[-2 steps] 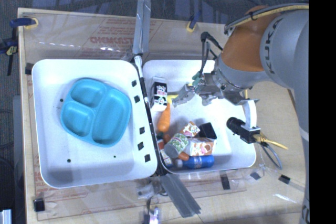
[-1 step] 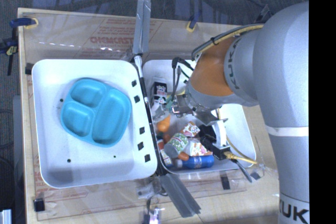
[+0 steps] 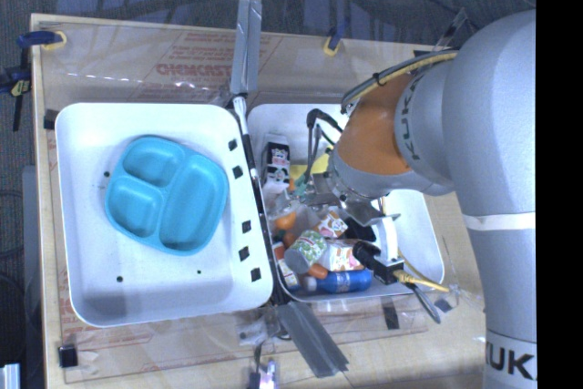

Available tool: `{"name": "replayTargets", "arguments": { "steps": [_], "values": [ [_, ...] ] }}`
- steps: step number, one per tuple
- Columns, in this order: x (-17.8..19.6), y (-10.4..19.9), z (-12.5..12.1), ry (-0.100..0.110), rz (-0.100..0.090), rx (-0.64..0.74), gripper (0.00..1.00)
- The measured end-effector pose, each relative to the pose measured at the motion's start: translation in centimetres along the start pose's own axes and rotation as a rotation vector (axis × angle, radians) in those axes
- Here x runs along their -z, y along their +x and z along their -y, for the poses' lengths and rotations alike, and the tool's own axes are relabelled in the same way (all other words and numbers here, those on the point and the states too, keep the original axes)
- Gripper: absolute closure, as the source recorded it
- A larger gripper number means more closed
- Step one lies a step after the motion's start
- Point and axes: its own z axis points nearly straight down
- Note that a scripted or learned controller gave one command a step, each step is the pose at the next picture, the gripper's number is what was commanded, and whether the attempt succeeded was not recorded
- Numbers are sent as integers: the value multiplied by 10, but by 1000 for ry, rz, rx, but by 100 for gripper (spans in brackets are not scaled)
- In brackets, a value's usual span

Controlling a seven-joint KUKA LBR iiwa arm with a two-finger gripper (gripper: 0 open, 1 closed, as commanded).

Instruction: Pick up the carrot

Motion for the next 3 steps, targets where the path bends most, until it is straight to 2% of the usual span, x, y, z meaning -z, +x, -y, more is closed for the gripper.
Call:
{"name": "replayTargets", "arguments": {
  "steps": [1,2,3],
  "values": [
    [1,-41,-22,-3,0,64,0],
    [11,-41,-22,-3,1,68,100],
    [0,-25,5,-3,2,278,100]
  ]
}}
